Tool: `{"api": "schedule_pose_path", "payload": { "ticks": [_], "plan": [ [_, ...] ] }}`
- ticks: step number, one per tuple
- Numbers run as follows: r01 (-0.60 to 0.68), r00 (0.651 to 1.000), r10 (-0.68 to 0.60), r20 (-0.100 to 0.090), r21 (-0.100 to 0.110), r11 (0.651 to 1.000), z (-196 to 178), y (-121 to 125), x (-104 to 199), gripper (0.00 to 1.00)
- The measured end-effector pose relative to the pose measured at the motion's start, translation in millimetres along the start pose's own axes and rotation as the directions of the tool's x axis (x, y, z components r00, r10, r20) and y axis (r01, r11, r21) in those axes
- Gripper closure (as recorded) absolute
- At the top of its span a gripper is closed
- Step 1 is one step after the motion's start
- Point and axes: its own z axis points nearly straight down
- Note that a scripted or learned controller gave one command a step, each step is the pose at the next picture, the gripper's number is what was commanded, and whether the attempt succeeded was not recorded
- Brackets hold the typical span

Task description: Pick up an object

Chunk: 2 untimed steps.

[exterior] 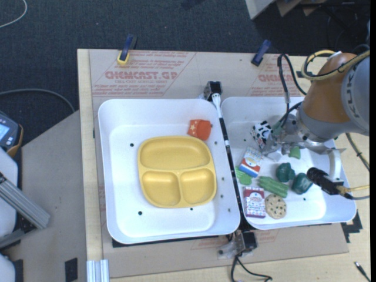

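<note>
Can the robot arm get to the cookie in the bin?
Probably yes. The cookie lies uncovered at the near edge of the right bin, and the gripper hangs over that same bin.

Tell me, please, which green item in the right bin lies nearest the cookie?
The long green vegetable, lying just above the cookie; the two rounder green pieces sit farther right.

A yellow divided plate lies in the left white bin. Both bins rest on the worktop, its brown sheet printed with red lettering. Two clamps, one yellow-tipped and one blue, grip its far edge.
</note>
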Motion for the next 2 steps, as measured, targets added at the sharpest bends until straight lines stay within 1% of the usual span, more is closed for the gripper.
{"api": "schedule_pose_path", "payload": {
  "ticks": [1, 2],
  "plan": [
    [0.004, 1.0, -0.004, 0.001, 0.008, 1.0, -55.6, 5.6, 9.9, 1.0],
    [0.003, 1.0, -0.003, 0.002, 0.006, 1.0, -115.1, -0.5, 8.2, 1.0]
  ]
}}
